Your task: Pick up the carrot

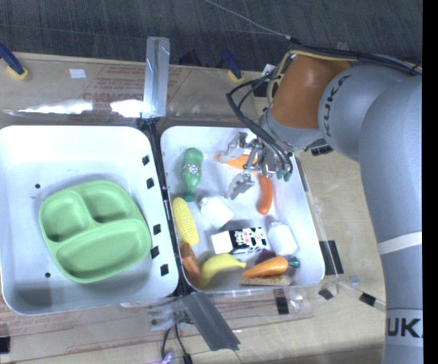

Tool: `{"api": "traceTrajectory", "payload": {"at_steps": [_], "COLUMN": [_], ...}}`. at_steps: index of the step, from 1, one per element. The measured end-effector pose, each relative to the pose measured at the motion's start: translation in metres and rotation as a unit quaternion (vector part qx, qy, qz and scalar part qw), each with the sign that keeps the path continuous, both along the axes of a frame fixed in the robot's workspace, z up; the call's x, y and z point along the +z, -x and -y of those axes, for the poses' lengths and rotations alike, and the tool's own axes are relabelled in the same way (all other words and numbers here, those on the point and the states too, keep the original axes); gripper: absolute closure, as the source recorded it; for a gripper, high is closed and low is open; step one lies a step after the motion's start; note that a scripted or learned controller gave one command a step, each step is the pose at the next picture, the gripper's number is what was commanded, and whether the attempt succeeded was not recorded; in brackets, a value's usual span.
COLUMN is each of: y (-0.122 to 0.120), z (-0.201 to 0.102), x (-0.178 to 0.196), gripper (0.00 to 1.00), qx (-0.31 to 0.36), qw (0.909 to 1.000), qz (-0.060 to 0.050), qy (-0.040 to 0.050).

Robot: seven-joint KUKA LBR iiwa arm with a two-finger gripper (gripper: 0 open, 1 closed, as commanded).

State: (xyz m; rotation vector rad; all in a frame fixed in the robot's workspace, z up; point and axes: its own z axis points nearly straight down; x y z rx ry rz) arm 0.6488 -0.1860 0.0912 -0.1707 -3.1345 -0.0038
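Note:
The carrot (pixel 266 266), orange with a green stub at its right end, lies near the front wall of the right bin (pixel 310 226), on a flat brown piece. My gripper (pixel 242 162) hangs over the back of the same bin, well behind the carrot. Its two metal fingers (pixel 241 184) stand apart, so it is open. A small orange piece (pixel 232 158) lies between them on the bin floor, and I cannot tell what it is.
Just right of the gripper lies an orange sausage-like piece (pixel 265 194). The right bin also holds a green bottle (pixel 192 167), a corn cob (pixel 185 220), a banana (pixel 220 265), white blocks (pixel 216 210) and a black-and-white carton (pixel 247 238). A green divided plate (pixel 96 229) sits in the left bin (pixel 21 150).

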Motion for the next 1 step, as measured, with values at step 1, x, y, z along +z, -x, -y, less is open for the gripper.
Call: {"api": "traceTrajectory", "payload": {"at_steps": [1], "y": [-0.0024], "z": [-0.0003], "x": [0.0134], "gripper": [1.00], "qx": [0.003], "qw": [1.0000], "qz": [0.003], "qy": [0.0016]}}
